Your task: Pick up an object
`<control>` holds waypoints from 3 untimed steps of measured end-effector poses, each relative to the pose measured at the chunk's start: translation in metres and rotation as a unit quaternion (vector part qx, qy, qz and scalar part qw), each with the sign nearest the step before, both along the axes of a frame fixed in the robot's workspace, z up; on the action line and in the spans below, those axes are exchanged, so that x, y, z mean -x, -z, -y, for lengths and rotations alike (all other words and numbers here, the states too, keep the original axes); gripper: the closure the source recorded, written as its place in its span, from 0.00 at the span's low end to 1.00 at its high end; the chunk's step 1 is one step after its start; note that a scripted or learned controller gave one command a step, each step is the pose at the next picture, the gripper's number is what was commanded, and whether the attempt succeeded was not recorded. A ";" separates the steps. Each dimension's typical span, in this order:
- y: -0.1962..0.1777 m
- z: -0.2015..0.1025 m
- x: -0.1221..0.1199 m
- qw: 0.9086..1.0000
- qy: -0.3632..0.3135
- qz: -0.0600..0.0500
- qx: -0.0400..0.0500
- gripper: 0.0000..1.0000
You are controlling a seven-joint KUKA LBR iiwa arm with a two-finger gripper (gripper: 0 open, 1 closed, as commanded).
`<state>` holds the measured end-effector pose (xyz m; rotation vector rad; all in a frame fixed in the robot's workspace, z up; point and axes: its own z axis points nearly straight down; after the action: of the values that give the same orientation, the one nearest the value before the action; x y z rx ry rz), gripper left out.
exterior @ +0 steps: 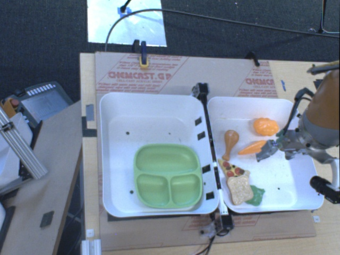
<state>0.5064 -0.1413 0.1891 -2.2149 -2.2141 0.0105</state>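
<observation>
The carrot [251,147] lies in the right bin [303,195], near its centre, just below the orange [265,126]. The gripper [267,150] sits at the carrot's right end, touching or nearly touching it; whether its fingers are open or closed cannot be determined. A drumstick [230,141] lies left of the carrot. Below are a pizza slice [233,169], bread [240,188] and a lettuce leaf [257,195]. The left bin [114,121] holds a green divided plate [168,175].

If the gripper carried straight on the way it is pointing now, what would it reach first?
Most likely the toy carrot, which lies just beyond the gripper in the right bin. Depth is hard to judge from above, so it might pass over it.
</observation>
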 end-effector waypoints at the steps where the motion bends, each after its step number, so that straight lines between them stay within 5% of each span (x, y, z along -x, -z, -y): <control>1: -0.006 0.000 -0.003 1.000 -0.002 0.006 0.001 0.00; 3: 0.088 -0.006 -0.012 1.000 -0.001 0.005 0.001 0.00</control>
<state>0.5180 -0.1356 0.1009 -2.2187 -2.2216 0.0009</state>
